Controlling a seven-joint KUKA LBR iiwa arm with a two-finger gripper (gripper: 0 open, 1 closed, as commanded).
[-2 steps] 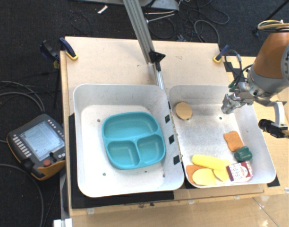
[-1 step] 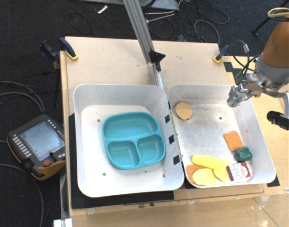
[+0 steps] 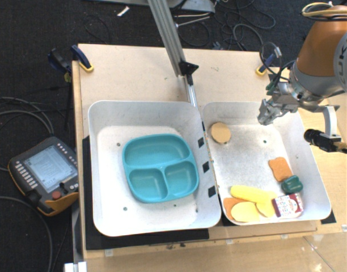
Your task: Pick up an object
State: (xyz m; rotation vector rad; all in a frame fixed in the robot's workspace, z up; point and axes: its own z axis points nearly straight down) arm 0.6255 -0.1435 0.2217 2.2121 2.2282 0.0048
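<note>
Left bin [image 3: 105,152]: a blue divided plate [image 3: 160,168] sits in its middle. Right bin [image 3: 250,152]: a round tan cookie [image 3: 220,132] lies near the divider, alone; along the near wall, yellow pieces [image 3: 250,203], a red-and-white packet [image 3: 288,205], a green piece [image 3: 291,183] and an orange piece [image 3: 280,167] crowd together. The tool [image 3: 266,115] hangs above the bin's far right corner, nothing visibly held; its opening cannot be told. Judgement: the cookie is the easiest target, being well apart from the rest. The arm should centre over it and descend straight.
</note>
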